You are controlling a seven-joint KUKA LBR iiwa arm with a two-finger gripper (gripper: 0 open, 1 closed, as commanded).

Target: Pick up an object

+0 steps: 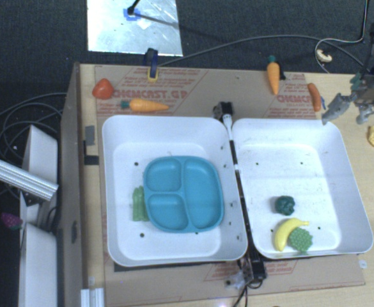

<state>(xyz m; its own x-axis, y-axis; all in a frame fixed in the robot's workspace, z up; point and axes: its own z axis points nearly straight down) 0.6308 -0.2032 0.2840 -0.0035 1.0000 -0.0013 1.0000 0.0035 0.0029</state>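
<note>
The job has not really started yet, as far as I can judge. The gripper (351, 109) is way over at about three o'clock in the picture, up near the top right corner of the right bin (340, 147), and its two fingers are spread apart with nothing between them. It is not over any toy yet. So all the work is left: it has to move over a toy, go down, close on it and lift it. The right bin has three small toys in it, all bunched at about five o'clock inside the bin. There is a yellow banana (285, 232), a bumpy light green toy (301, 239) touching the banana on its right side, and a dark green lump (284, 204) just above them, a little apart. Any of these could be the thing to pick, and they are well apart from the gripper. The dark green lump sits alone, so I think it may be the easiest one to grab. The left bin (126, 139) holds a blue plate (183, 194) with three sections. A green toy (139, 204) lies at the plate's nine o'clock side, right against its edge. Some toys sit outside the bins on the bench: an orange carrot (144, 105) and a red toy (102, 89) at about eleven o'clock, and another carrot (273, 77) at about one o'clock.
</note>
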